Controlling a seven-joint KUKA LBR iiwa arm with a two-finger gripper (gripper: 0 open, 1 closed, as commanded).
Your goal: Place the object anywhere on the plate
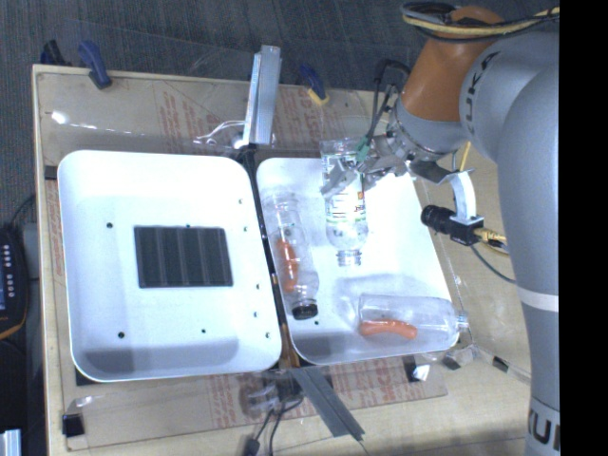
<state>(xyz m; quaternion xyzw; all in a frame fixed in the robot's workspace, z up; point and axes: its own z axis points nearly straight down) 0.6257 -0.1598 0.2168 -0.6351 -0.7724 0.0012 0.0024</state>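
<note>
Item: clear ribbed plastic bottle w/ label (346, 218), hanging upright near far edge of right shallow white bin (432, 255). My pincer (347, 164) clamped on its top. Dark ribbed rectangular plate (183, 256): left bin (85, 207) centre.

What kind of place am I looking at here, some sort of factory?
More likely a robotics lab test bench than a factory. A grey and orange arm reaches over two white bins, clear plastic bottles lie in the right bin, and blue clamps hold the board down.

bins (85, 174): white glossy plastic | bottles (345, 212): clear plastic | plate (183, 256): dark ribbed, matt | bench (142, 93): wood-look
</note>
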